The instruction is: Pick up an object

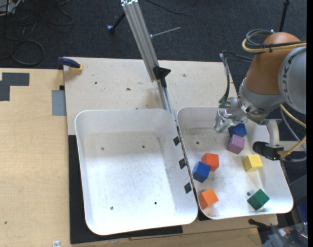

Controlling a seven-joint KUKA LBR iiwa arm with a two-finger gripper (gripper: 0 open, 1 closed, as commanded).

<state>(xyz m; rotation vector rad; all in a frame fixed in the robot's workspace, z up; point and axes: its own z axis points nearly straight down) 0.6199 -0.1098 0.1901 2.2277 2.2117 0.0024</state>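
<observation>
1. The grey arm with the orange band (272,71) reaches in from the right over the far part of the right-hand shallow white bin (197,118).
2. Its metal gripper (225,121) hangs low near the bin's far wall, just left of a blue cube (238,129); whether it is open or closed I cannot tell, and no object can be seen held in it.
3. A purple cube (236,143) lies touching the near side of that blue cube.
4. A yellow cube (252,162) sits to the right of the purple one, near the bin's right wall.
5. In the middle of the bin, a red-orange cube (210,161) rests against a second, darker blue cube (201,171).
6. Near the front rim lie an orange cube (208,198) at the left and a green cube (258,199) at the right, well apart.
7. The left-hand shallow white bin (89,138) stands beside it on the pale wooden desk (28,153), the two rims meeting along a line of black clips (182,163).
</observation>
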